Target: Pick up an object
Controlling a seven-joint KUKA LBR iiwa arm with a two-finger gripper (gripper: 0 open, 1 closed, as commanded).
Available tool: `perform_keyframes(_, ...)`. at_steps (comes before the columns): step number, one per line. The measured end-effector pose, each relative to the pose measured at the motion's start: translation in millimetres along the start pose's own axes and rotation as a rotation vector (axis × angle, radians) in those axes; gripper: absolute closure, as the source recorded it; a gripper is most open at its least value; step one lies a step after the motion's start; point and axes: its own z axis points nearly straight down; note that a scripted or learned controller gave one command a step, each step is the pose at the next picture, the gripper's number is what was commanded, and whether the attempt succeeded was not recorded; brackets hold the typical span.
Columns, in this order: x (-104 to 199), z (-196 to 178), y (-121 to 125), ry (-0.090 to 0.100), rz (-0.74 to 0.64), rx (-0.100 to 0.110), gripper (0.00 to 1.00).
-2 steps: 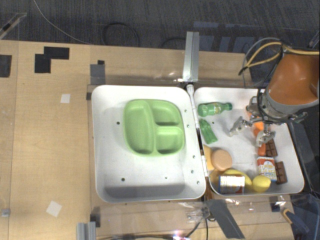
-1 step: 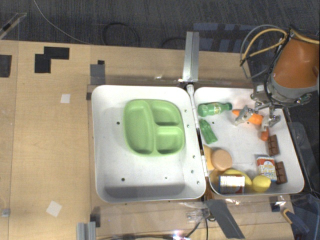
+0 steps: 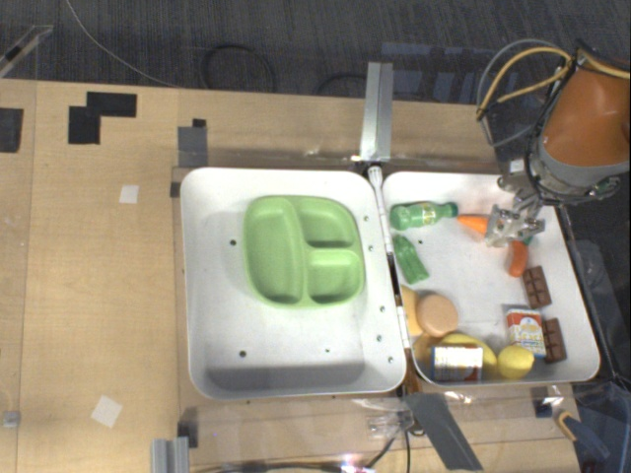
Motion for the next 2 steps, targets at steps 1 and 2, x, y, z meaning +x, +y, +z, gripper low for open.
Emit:
perform_keyframes(1, 6.2, -144.1, 7.8, 0.006, -0.438, -0.008, 1.00)
perform_keyframes(2, 5.5, -139.7, 9.3, 0.003, -0.439, -0.015, 0.00)
